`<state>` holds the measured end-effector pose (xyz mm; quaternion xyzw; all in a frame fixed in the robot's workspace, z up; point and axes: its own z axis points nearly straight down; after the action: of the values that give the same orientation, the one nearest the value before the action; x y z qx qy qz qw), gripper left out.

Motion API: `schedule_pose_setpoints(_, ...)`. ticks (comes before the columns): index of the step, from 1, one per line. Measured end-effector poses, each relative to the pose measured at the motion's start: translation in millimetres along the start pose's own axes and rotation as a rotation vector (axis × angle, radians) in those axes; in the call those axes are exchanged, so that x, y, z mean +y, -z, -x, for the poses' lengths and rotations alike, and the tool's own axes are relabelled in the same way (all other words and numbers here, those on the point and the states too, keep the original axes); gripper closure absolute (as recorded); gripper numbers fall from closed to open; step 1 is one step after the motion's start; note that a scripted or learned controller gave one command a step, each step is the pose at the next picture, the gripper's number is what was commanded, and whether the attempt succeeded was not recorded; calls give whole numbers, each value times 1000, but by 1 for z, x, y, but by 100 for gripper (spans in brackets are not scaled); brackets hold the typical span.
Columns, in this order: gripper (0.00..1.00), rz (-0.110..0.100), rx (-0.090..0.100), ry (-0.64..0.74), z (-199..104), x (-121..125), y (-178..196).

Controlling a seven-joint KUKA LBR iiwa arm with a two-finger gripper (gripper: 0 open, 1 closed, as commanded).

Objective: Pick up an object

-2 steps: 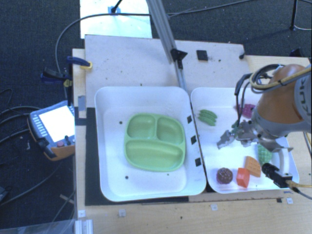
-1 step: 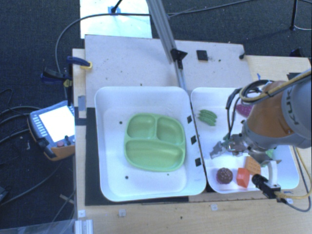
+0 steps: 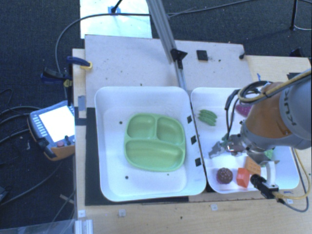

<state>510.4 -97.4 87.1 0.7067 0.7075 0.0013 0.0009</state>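
In the right bin lie a green pea pod near the back left, a brown ball at the front, a red-orange block beside the ball, and an orange piece just behind the block. A pink thing and a green thing peek out from under the arm. My gripper hangs low over the middle of this bin, just behind the brown ball. Nothing shows in its grasp.
The left bin holds a green divided plate. The grey arm with its orange band covers the right bin's right half. A metal pole slants over the board behind the bins. A handheld screen lies off the bench's left.
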Motion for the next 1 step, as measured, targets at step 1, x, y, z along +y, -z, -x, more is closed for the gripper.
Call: schedule_pose_setpoints(1,100,8,-2,0,0,3,12)
